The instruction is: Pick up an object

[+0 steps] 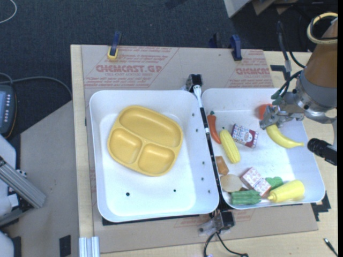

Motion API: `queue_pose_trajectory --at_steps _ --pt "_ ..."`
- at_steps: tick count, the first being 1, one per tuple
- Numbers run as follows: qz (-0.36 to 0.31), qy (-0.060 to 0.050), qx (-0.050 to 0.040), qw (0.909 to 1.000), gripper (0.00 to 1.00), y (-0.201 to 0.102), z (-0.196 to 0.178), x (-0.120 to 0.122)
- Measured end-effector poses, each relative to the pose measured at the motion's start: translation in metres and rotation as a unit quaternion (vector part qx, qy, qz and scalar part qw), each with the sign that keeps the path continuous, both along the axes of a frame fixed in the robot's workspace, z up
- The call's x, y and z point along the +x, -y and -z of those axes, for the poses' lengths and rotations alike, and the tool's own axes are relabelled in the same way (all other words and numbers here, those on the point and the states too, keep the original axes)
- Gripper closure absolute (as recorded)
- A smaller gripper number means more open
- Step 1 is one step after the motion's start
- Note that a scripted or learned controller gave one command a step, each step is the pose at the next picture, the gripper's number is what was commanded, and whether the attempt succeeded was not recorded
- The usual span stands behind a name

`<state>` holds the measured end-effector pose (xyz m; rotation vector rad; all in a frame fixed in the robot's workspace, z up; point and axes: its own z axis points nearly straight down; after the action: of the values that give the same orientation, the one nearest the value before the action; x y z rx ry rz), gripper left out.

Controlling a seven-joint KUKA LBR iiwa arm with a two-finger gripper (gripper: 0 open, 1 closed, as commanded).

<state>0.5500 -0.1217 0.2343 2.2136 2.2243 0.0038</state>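
Partly hidden: red obj behind jaws, banana just below.

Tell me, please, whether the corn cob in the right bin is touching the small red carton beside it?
Apart. The camera view shows a strip of white bin floor between the corn cob and the small red carton.

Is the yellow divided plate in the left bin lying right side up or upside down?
Right side up. The yellow divided plate lies flat in the left bin, its three hollow compartments facing upward with raised ridges between them.
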Motion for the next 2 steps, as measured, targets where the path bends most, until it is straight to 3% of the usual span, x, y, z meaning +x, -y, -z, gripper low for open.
queue_pose_trajectory --at_steps 1,2 --pt "0.0 0.0 0.0002 1.0 1.0 -0.038 -0.005 0.034" --pt "0.0 -0.001 0.0001 1.0 1.0 -0.073 0.021 0.061"
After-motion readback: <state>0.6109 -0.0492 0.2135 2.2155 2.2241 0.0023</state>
